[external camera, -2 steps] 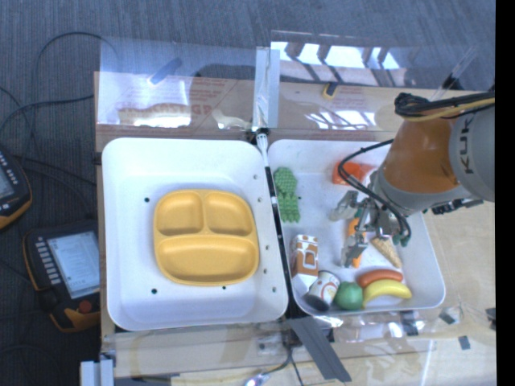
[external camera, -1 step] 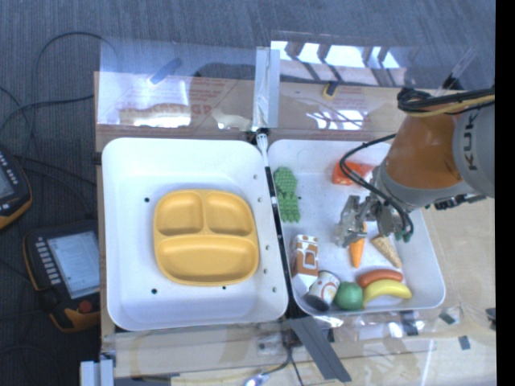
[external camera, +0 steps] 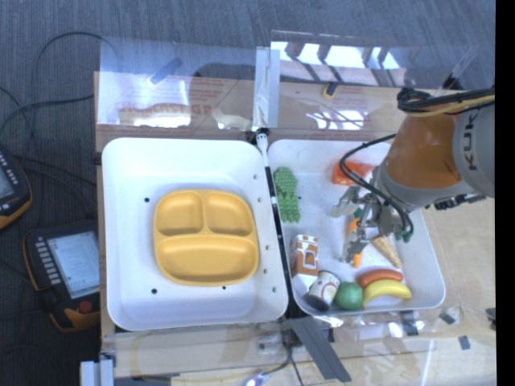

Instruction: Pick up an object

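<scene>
My gripper (external camera: 360, 219) hangs low over the middle of the right bin (external camera: 314, 155), under the orange wrist band. A thin orange carrot-like piece (external camera: 355, 250) lies directly below it, partly hidden by the gripper. Whether the piece is touched or held is not visible. A tan cone (external camera: 387, 250) lies just to its right. Near the bin's front edge sit a red sausage shape (external camera: 378, 277), a yellow banana (external camera: 388, 291), a green ball (external camera: 349, 296) and a small can (external camera: 323, 288). A brown-and-white box (external camera: 305, 254) and a knobbly green piece (external camera: 286, 193) lie along the left wall.
The left bin (external camera: 129, 167) holds a yellow divided plate (external camera: 207, 236). A red-orange item (external camera: 354, 171) shows at the back of the right bin, partly under the arm. Clear plastic panels stand behind both bins.
</scene>
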`<move>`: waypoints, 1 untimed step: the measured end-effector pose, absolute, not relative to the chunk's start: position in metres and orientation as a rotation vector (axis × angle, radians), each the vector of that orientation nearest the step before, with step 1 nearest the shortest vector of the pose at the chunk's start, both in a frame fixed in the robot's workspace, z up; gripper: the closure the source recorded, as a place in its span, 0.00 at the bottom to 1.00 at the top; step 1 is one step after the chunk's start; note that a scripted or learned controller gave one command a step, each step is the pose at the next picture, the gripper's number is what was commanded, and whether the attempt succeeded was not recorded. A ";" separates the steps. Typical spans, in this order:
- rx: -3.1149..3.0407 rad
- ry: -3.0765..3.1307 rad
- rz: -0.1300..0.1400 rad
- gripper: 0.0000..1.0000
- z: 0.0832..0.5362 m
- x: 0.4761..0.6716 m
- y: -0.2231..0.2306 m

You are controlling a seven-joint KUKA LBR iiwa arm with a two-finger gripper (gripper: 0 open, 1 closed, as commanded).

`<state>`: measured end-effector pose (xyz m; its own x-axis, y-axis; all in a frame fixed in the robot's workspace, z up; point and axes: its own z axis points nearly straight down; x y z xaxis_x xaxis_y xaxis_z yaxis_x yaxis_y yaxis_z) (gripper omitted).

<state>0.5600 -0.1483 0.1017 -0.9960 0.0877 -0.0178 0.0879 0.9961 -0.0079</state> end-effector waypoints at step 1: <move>0.283 3.109 0.002 0.00 0.091 0.543 -0.155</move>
<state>0.5433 -0.1551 0.0913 -0.9834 0.1807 -0.0191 0.1807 0.9835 0.0031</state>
